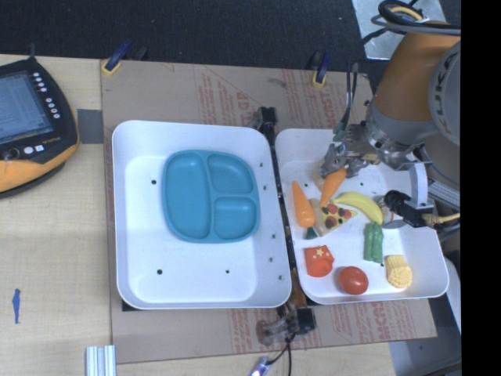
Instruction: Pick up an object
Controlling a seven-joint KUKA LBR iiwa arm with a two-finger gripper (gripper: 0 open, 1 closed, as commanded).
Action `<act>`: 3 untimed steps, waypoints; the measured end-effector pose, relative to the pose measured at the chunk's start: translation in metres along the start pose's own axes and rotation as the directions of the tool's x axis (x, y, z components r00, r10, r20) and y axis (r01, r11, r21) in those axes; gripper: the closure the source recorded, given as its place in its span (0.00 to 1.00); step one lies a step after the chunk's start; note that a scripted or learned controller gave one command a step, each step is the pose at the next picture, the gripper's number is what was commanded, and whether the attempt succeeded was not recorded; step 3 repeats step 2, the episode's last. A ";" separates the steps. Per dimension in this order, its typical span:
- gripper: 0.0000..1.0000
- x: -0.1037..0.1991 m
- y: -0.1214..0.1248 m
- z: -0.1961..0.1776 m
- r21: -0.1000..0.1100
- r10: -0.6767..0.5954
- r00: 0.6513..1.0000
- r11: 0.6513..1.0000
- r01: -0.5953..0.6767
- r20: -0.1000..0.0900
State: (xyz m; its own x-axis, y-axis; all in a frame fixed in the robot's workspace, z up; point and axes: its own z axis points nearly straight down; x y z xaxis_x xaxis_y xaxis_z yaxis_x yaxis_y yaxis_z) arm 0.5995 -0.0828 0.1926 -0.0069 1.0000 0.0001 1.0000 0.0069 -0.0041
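Gripper (338,163) sits low at the far end of the right bin (423,288), fingers seemingly closed on the upper carrot (332,186), though we judge nothing lifted yet. Smooth plastic foods lie nearby: another carrot (302,204), curved banana (358,204), round tomato (353,280), knobbly corn (398,272).

Even, bright overhead light is cast; the white bins (125,210) are nearly blown out, and only soft shadows are thrown. Slight blur is seen throughout, and the dark floor (196,14) is left underexposed
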 end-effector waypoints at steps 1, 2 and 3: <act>1.00 0.034 -0.048 -0.035 0.002 0.000 1.000 1.000 0.000 0.001; 1.00 0.013 -0.124 -0.038 0.001 0.001 1.000 1.000 -0.001 0.001; 1.00 0.013 -0.124 -0.038 0.001 0.001 1.000 1.000 -0.001 0.001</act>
